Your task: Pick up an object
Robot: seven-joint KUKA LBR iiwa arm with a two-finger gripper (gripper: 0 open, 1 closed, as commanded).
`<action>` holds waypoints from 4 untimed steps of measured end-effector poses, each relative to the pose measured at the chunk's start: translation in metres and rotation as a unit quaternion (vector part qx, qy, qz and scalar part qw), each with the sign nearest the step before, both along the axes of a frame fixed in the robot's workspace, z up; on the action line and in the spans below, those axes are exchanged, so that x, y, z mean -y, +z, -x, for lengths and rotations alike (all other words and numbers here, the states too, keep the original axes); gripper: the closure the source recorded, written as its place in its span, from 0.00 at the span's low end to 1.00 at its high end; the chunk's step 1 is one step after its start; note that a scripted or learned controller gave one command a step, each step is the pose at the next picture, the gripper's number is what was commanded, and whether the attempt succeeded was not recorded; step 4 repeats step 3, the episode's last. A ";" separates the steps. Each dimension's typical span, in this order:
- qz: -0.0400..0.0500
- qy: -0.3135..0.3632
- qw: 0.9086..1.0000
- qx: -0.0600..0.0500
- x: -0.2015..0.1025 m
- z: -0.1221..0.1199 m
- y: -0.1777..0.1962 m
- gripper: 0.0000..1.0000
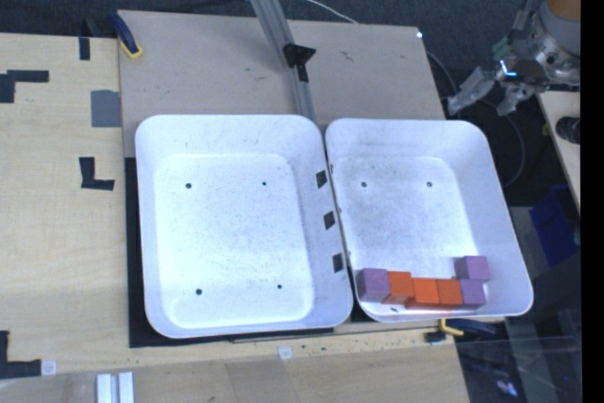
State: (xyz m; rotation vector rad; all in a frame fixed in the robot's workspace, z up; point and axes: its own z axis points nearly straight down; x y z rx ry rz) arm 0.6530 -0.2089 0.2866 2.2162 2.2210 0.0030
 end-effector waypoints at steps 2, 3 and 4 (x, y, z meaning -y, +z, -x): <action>0.000 0.000 1.000 -0.005 -0.003 0.015 -0.103 0.00; 0.001 0.000 1.000 0.002 0.001 0.003 -0.019 0.00; 0.001 0.000 1.000 0.002 0.001 0.003 -0.019 0.00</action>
